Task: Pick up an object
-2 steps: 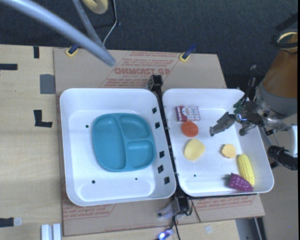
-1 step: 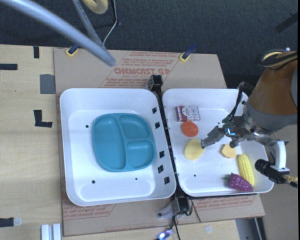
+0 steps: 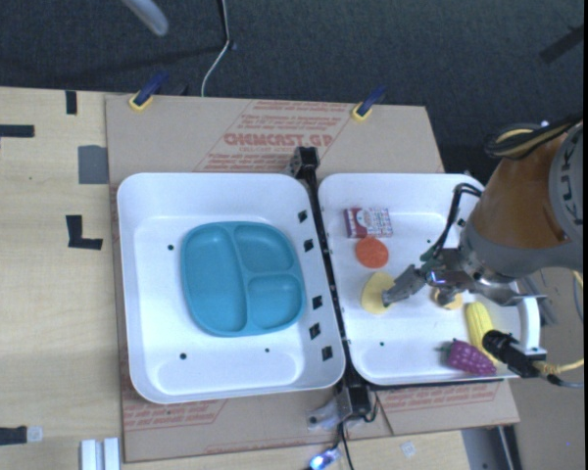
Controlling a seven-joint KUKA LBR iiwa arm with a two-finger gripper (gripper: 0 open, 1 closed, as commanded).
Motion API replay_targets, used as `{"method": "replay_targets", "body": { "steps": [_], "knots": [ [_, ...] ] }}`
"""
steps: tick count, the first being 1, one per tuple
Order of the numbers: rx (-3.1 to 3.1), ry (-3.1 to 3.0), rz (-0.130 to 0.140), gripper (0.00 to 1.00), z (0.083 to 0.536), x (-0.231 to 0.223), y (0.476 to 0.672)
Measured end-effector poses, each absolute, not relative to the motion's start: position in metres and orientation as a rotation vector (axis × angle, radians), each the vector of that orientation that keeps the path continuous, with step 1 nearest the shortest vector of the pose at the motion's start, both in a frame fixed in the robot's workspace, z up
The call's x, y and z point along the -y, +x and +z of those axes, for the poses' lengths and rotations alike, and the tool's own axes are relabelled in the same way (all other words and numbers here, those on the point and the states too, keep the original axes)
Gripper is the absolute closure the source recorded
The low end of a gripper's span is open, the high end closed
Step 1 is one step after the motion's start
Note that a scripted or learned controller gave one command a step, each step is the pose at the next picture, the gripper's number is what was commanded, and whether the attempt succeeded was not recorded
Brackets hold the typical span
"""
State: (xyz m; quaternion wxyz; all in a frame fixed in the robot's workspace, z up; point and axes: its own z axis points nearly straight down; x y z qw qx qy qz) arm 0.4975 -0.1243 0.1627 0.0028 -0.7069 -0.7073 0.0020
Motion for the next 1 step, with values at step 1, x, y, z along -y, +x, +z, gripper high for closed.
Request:
{"method": "replay_targets", "body": {
  "steps": [1],
  "knots": [
    [2.217, -2.216, 0.006, 0.0, 0.1187, 0.1205, 0.494]
  ]
}}
